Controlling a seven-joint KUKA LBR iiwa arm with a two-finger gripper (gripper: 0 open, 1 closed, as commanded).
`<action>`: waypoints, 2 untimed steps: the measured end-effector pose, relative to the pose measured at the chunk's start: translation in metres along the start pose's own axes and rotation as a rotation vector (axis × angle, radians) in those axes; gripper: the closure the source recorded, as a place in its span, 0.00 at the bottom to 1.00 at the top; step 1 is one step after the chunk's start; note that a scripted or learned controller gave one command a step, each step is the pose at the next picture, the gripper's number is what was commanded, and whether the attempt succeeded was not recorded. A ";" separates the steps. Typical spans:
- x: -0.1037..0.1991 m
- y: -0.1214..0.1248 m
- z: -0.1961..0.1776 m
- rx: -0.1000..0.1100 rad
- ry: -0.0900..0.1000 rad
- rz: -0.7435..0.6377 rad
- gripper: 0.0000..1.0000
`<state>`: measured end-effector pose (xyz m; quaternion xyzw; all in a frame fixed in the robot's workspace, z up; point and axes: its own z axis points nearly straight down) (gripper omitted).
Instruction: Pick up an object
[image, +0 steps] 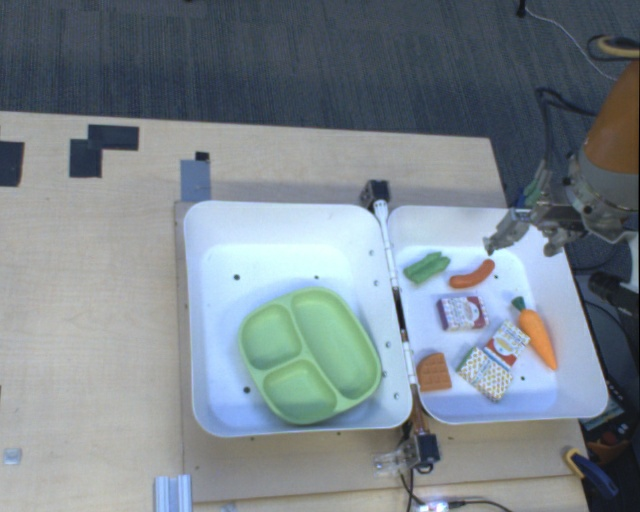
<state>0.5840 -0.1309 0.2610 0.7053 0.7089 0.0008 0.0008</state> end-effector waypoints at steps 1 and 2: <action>0.018 0.065 0.156 0.002 0.001 0.000 0.00; 0.037 -0.013 0.175 -0.002 -0.001 0.003 0.00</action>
